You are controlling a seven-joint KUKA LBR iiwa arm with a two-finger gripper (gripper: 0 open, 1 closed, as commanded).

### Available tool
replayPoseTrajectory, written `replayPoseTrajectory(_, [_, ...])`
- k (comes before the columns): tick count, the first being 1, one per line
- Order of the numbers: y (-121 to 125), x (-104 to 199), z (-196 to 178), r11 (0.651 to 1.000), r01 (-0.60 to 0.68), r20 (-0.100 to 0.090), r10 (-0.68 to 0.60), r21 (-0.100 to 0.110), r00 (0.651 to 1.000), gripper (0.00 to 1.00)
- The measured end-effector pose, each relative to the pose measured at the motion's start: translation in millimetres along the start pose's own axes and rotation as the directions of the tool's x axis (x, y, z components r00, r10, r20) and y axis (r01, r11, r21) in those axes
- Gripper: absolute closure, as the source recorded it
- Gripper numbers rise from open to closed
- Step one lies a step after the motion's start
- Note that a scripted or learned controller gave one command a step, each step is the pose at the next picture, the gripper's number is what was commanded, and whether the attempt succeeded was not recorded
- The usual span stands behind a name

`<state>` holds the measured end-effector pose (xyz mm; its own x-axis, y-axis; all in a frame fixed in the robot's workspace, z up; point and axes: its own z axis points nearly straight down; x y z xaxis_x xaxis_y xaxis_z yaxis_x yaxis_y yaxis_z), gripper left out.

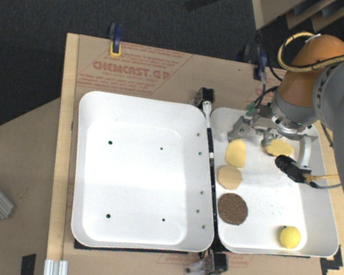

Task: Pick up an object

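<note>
A pale yellow piece [280, 147] lies at the far end of the right bin [309, 245], directly under the hand [274, 134], which straddles it; I cannot tell whether the hand has closed or grips anything; 4 other food pieces lie nearer the camera

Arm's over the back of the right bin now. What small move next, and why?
Probably a short straight descent. The gripper hangs at the far end of the right bin, beside a pale yellow piece. The yellow block, tan disc, brown disc and yellow ball lie farther off.
</note>
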<state>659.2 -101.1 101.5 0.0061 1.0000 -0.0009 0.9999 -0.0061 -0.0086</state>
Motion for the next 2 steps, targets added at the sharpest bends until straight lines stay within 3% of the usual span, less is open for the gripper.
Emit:
replayPoseTrajectory(1, [-17,8,18,1.0,0.005,-0.002,-0.005,-0.004,1.0,0.0])
replayPoseTrajectory(2, [-16,8,6,1.0,0.005,-0.001,-0.005,-0.01,1.0,1.0])
